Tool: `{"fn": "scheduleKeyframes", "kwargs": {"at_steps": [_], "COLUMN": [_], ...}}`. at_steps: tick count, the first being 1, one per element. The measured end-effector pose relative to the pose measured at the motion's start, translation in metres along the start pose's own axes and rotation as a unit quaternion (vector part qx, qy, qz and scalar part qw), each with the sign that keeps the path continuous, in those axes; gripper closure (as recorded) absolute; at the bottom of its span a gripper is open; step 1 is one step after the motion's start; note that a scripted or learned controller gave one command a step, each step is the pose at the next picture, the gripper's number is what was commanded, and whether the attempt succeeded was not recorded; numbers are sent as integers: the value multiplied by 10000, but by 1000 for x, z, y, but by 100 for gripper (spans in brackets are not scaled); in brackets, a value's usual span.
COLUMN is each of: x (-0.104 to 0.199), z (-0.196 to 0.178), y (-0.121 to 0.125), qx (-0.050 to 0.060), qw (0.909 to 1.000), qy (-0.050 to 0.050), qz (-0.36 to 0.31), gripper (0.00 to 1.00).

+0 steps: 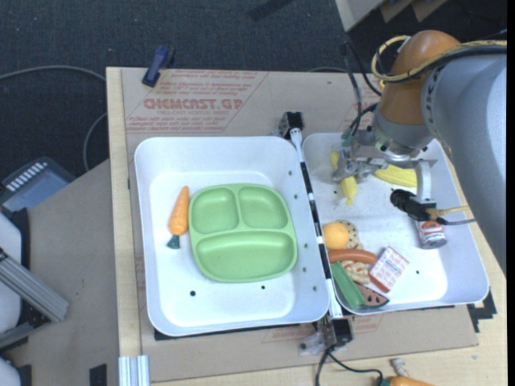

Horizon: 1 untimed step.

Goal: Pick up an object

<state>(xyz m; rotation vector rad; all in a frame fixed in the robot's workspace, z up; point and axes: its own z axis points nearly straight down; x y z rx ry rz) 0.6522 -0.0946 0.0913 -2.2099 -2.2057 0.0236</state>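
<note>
Cardboard-topped bench (201, 95) bears two white bins (161, 240) over dark carpet (121, 14).

Grey arm (471, 95), orange band (418, 59) — yellow cable (386, 55)

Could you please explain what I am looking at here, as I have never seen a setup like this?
This is one picture from a fixed camera above a bench, looking down at a slant. The grey machine with the orange band is a robot arm reaching in from the right; its gripper is low in the right bin, by a yellow toy corn cob. Whether it holds anything cannot be made out. That bin also has a toy orange, a sausage, a small can and a red-and-white packet. The left bin holds a green divided plate and a toy carrot beside it.
</note>
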Motion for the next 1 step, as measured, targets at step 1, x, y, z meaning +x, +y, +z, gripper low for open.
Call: {"fn": "scheduleKeyframes", "kwargs": {"at_steps": [1], "x": [64], "z": [-93], "y": [-40], "qx": [-119], "qw": [9999], "qy": [-9], "qz": [-17], "gripper": [100]}}
